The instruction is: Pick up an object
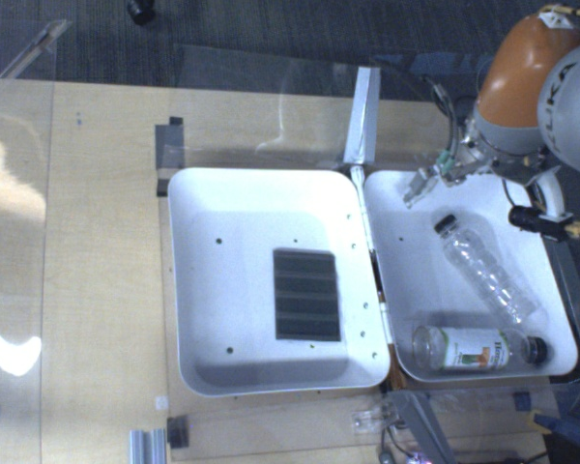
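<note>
Plainly, my gripper [420,188] hung over the far left corner of the right bin [398,259]; I couldn't tell its state from this angle. Nothing showed in it. The clear bottle [483,269] lay nearest, just toward me and to the right, cap end closest, long axis slanting away toward the bin's near right. A second bottle [474,348] lay crosswise along the near wall. I judged the clear one the easier reach, taken across its axis.
</note>
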Available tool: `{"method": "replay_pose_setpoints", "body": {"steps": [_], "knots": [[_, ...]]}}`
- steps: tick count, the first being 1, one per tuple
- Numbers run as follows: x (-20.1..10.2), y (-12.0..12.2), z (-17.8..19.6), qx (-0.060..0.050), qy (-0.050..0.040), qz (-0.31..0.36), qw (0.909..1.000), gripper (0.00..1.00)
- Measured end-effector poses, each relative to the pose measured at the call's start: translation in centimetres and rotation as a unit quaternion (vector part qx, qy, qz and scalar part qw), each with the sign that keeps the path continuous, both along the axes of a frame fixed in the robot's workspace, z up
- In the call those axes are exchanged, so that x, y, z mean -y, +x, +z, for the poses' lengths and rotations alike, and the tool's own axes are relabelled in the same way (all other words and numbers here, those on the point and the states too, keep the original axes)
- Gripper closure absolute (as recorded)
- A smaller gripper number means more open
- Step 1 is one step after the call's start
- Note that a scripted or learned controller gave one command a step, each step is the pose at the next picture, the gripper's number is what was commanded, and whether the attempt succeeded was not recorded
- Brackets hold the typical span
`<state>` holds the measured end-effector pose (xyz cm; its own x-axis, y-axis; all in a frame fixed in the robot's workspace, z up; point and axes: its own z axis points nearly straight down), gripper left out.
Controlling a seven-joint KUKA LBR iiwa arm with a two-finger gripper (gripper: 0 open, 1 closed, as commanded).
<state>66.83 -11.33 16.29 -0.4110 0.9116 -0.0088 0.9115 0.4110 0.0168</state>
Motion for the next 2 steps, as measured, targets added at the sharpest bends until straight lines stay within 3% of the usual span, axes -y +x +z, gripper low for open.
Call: {"method": "replay_pose_setpoints", "body": {"steps": [1,2], "knots": [[6.1,-0.8,-7.4,-0.008,0.0023,0.041,0.9991,0.00],[6.1,-0.4,-6.1,0.001,-0.0013,0.042,0.9991,1.00]]}}
